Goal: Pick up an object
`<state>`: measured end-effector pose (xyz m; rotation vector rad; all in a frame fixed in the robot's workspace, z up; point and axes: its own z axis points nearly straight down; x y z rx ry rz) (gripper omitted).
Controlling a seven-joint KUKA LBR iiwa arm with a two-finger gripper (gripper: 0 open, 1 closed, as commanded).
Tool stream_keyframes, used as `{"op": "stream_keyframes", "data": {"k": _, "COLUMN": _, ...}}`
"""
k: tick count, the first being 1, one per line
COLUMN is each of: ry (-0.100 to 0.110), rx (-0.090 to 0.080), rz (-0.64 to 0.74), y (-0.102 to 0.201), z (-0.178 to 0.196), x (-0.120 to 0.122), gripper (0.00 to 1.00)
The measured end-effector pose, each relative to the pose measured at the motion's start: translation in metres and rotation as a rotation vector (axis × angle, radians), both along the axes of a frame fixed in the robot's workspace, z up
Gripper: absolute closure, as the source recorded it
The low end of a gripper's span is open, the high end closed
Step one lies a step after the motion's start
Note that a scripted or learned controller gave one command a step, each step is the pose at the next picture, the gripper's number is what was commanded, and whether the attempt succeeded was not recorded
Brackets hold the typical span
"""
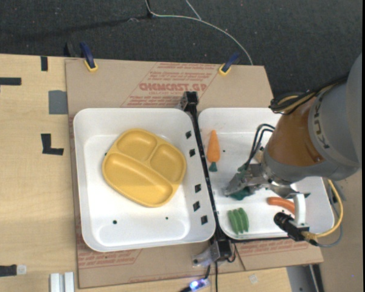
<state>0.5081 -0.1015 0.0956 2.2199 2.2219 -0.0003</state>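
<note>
Camera view, fixed above the bench (24,163): two white bins side by side, left bin (85,163) and right bin (231,117), split by a black divider (198,163) that serves as landmark for all places below. Left of the divider: one yellow sectioned plate (145,166), lying flat, well apart from the arm. Right of the divider: one orange carrot (213,146), just beside the divider in the far half of the bin, long axis running roughly along it; one green ridged vegetable (238,220), near the divider at the near wall, long axis likewise running far to near; one small orange piece (280,204), farther right of the divider, under the arm, partly hidden. End effector (240,187): low in the right bin, between carrot and green vegetable, a dark teal patch at its tip; whether it is open, closed or gripping anything cannot be told. Judged relation for the coming pick: the green vegetable lies closest, just toward the near wall from the end effector; the carrot lies up and toward the divider; a grasp across either one's short width looks most workable.
</note>
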Motion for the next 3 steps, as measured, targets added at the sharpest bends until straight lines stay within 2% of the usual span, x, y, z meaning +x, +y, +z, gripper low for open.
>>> {"op": "stream_keyframes", "data": {"k": 1, "ry": -0.003, "rx": 0.000, "rz": 0.001, "y": 0.002, "z": 0.063, "x": 0.002, "gripper": 1.00}}
{"op": "stream_keyframes", "data": {"k": 2, "ry": -0.003, "rx": 0.000, "rz": 0.001, "y": -0.001, "z": 0.110, "x": 0.012, "gripper": 1.00}}
{"op": "stream_keyframes", "data": {"k": 3, "ry": -0.001, "rx": 0.001, "rz": 0.001, "y": 0.000, "z": 0.135, "x": 0.012, "gripper": 1.00}}
